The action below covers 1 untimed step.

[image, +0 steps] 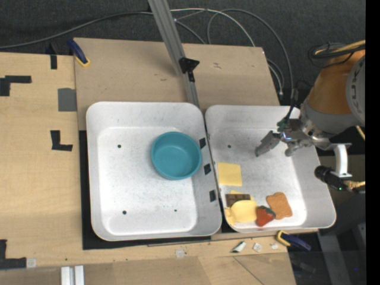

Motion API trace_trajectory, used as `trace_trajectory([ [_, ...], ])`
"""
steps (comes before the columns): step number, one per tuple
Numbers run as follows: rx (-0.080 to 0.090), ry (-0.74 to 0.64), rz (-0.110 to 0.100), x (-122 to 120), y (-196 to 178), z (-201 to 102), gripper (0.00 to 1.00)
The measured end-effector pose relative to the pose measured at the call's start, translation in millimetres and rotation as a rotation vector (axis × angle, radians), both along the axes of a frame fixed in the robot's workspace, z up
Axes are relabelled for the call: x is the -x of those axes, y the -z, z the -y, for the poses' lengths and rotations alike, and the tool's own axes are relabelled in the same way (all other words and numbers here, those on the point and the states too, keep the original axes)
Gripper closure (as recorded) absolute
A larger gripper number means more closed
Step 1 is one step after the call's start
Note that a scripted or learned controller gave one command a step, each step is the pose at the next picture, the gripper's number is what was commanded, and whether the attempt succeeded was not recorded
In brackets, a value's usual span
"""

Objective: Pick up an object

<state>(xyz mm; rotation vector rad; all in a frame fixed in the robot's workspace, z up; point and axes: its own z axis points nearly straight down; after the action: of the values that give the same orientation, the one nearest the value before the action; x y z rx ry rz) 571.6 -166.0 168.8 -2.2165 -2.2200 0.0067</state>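
Toy food pieces [256, 211] cluster at the right bin's [309, 186] near edge
Gripper [279, 146] hovers above that bin's far half, fingers spread and holding nothing; a teal bowl [176, 154] sits in the left bin [107, 159]

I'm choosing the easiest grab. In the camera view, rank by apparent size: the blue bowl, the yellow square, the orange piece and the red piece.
1. Blue bowl, by far the largest.
2. Yellow square.
3. Orange piece, a little smaller than the square.
4. Red piece, the smallest, though partly tucked against its neighbours.
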Motion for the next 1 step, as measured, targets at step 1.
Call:
trace_trajectory([
  [1, -0.001, 0.0, -0.003, 5.8, 64.1, -3.9, 0.0],
])
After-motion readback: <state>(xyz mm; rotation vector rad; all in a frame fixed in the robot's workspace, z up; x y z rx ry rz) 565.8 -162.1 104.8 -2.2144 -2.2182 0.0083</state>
